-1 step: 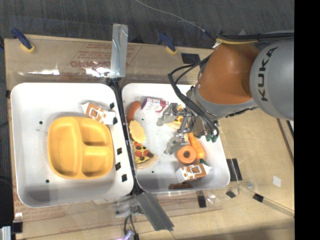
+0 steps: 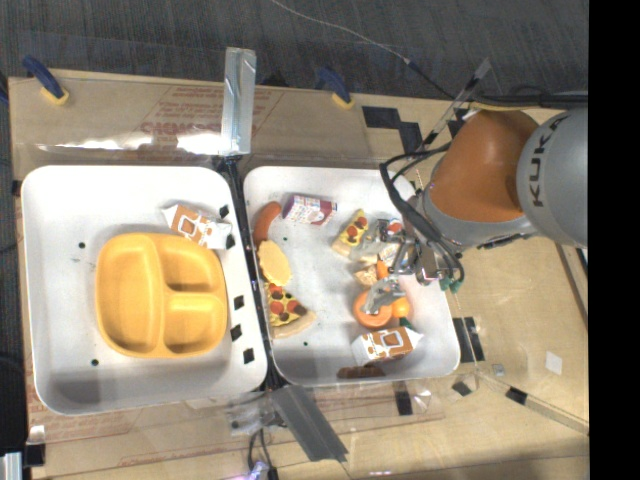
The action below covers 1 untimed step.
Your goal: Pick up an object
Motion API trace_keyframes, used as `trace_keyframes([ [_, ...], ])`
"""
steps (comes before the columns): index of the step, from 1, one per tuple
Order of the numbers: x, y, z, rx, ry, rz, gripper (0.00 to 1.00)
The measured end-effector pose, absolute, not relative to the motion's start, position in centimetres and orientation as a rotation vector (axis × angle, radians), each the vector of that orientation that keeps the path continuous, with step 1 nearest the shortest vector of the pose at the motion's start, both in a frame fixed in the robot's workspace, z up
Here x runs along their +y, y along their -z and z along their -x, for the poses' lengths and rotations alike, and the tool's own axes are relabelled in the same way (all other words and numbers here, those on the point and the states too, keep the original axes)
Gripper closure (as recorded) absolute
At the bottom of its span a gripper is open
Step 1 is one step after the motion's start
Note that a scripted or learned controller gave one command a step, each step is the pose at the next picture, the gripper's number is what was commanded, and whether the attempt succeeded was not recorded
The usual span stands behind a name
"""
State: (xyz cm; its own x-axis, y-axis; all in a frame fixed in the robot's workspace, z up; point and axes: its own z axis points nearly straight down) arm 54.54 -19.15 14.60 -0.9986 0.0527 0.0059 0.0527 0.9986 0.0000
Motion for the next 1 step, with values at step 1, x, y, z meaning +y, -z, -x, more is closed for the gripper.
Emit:
trace_keyframes([
  [1,-19.65,-9.53,-51.77,-3.153,-0.003,0.077,0.0],
])
